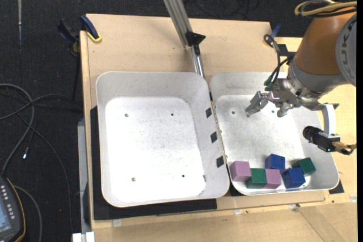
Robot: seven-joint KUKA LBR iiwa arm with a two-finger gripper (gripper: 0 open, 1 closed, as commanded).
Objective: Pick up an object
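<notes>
The two metal fingers (256,103) stand apart, empty, as the gripper (269,103) hovers over the right white bin (238,85). Small coloured blocks (272,172) cluster at its near edge; probably light and rigid, best pinched across flat opposite faces.

Arm (326,51) enters from right edge of view, upper right. Orange band broad and rounded, sitting above grey wrist section. Wrist angled down and toward view's left. Gripper (266,105) at arm's lower left end, hanging over upper part of right-hand bin. Two fingers spread apart: one reaching left, tip lowest at far left; other shorter, pointing down. Nothing between fingers. Black cables run along wrist from above.
</notes>
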